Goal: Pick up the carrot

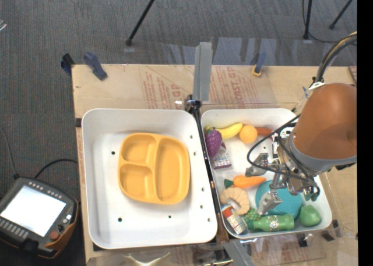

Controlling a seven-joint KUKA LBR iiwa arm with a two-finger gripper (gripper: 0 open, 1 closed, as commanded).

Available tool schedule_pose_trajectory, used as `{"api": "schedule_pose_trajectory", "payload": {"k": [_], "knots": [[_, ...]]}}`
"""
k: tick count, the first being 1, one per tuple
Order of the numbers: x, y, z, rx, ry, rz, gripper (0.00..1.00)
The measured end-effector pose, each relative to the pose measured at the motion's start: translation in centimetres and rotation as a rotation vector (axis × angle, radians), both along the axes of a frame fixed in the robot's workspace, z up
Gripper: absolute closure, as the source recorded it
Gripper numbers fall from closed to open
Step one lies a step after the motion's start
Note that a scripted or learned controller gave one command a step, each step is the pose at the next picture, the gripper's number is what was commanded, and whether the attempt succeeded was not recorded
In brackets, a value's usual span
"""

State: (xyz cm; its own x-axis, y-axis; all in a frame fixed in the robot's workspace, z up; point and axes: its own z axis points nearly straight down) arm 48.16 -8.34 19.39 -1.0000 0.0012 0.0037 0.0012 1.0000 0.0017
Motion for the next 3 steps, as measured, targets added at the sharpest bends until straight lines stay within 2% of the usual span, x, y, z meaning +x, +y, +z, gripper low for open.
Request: {"api": "schedule_pose_trajectory", "payload": {"k": [1, 2, 3], "knots": [[1.3, 0.3, -9.6, 0.000, 0.002, 0.052, 0.00], [1.5, 0.5, -8.6, 0.002, -0.002, 0.056, 1.00], [3.0, 7.6, -0.4, 0.001, -0.010, 0.049, 1.00]]}}
